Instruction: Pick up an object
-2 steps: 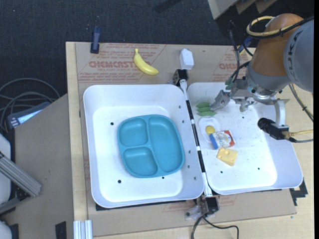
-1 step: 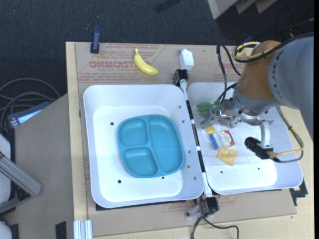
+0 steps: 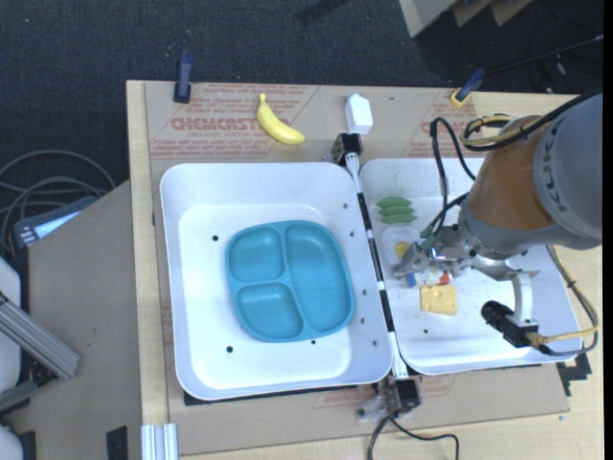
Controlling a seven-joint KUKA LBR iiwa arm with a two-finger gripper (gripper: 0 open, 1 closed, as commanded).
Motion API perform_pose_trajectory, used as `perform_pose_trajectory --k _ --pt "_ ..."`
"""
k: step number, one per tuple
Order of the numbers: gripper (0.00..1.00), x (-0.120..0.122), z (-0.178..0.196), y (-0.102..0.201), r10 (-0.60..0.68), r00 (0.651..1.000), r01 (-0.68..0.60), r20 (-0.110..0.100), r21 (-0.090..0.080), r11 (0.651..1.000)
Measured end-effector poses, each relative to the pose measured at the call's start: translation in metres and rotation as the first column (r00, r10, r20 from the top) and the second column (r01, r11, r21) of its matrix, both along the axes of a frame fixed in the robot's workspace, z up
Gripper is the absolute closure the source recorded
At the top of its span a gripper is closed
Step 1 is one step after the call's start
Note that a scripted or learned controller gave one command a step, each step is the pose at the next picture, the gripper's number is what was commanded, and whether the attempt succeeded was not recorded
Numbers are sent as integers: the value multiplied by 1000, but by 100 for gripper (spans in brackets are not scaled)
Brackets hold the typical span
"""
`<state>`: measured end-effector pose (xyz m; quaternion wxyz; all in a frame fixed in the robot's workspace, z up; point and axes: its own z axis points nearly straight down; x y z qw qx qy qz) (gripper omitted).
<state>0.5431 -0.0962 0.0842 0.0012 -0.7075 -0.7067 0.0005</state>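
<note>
Cardboard covered the bench [image 3: 192,127], and from where I stood a toy banana [image 3: 279,124] lay on it behind the bins, with a blue clamp [image 3: 183,76] at the far left corner. Next came the left bin [image 3: 187,257], which held a teal divided plate [image 3: 288,280] lying flat near its middle. Past the rim sat the right bin [image 3: 479,348], where a green ridged toy [image 3: 395,209] rested toward the back. A yellow cheese-like wedge [image 3: 440,300] lay just in front of the gripper [image 3: 426,257], with small orange and red bits beside it. The grey arm [image 3: 536,185] hung low over that cluster. I could not tell how far the tool was opened or whether it gripped anything, since the wrist hid it.

The wedge looked light, stiff and fairly smooth, likely plastic. It would probably be best pinched across its two flat sides, squarely, lest it slip.
</note>
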Motion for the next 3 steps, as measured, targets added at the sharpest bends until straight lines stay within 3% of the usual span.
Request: perform_pose_trajectory --k 1,2,3 --pt "0 -37 0 -1 0 1000 0 0 0 1000" --pt "100 -37 10 -1 0 1000 0 2 0 1000" --pt "100 30 101 62 2 1000 -2 4 0 1000"
